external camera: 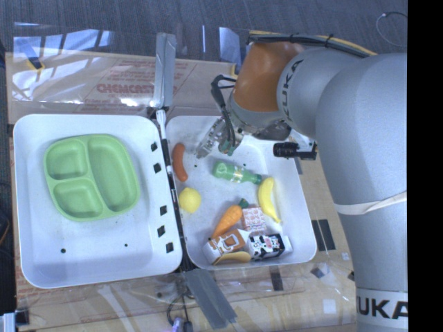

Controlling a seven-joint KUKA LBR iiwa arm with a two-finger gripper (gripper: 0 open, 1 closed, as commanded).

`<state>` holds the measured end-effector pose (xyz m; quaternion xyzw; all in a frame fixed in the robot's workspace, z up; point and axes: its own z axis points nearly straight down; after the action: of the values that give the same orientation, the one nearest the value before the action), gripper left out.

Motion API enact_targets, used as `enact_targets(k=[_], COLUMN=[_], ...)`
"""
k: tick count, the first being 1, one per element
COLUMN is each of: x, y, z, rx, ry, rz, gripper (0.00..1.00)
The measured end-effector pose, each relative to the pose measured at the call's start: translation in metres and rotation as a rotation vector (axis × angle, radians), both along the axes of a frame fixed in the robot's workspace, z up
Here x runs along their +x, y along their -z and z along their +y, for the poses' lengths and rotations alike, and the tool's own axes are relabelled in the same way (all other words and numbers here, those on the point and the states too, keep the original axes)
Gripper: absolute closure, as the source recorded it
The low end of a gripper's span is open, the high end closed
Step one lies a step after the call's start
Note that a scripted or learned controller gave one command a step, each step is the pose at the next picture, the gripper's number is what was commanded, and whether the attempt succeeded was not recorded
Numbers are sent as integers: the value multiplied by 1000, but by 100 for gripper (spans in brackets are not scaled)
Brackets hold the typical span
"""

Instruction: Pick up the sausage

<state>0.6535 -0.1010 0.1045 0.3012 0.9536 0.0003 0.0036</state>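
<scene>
Sausage (179, 162) lies left of claw (216, 142), just below it, against right bin's (302, 213) left wall; long axis near-vertical. Claw spread, grasping nothing.

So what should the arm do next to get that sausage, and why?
Probably shift the gripper toward the left wall of the right bin. It hovers near the bin's top, right of the sausage, which lies against that wall, apart from the lemon below it.

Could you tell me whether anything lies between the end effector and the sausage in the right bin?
Nothing does: in the camera view, bare white bin floor separates the end effector from the sausage.
</scene>
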Motion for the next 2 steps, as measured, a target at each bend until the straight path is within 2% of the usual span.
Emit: enact_targets(k=[1,2], x=[0,0], y=[0,0], z=[0,0], rx=[0,0], ry=[0,0], rz=[0,0], gripper=[0,0])
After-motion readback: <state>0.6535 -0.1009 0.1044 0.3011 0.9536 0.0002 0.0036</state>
